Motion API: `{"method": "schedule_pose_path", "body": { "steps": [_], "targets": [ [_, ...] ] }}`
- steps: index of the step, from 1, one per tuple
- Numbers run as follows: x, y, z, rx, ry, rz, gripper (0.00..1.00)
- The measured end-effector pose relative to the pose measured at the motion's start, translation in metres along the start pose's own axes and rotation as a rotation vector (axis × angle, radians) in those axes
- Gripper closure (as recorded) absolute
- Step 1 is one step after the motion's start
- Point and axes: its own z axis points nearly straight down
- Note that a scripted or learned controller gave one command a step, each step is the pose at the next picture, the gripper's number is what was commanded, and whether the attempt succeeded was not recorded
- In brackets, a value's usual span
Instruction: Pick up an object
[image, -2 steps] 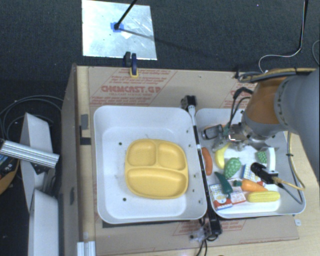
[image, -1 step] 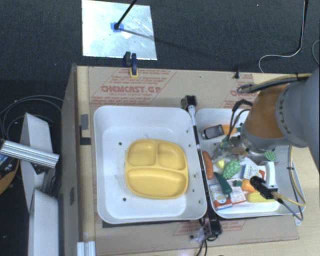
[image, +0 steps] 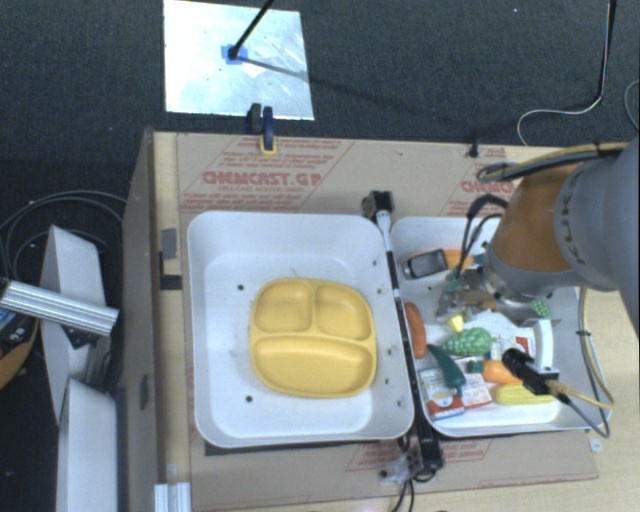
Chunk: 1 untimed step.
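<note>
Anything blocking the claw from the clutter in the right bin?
Nothing visible. The claw hangs directly over the right bin, low among the small objects, with the green item and orange piece just beside it. The yellow tray sits apart in the left bin.

Grey arm (image: 590, 225) reaching in, tool (image: 462, 296) lowered

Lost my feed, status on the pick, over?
Pincer low over right bin, fingers unclear. Toys cluttered beneath, none seen held. Yellow divided plate in left bin.

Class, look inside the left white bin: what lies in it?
Inside the left white bin lies one yellow three-compartment plastic tray, its compartments bare. The bin floor beneath the tray is covered.
</note>
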Motion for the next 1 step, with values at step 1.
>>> {"method": "schedule_pose_path", "body": {
  "steps": [1],
  "targets": [
    [0.0697, -0.0004, -0.0903, 0.0, 0.003, -0.004, 1.0]
  ]
}}
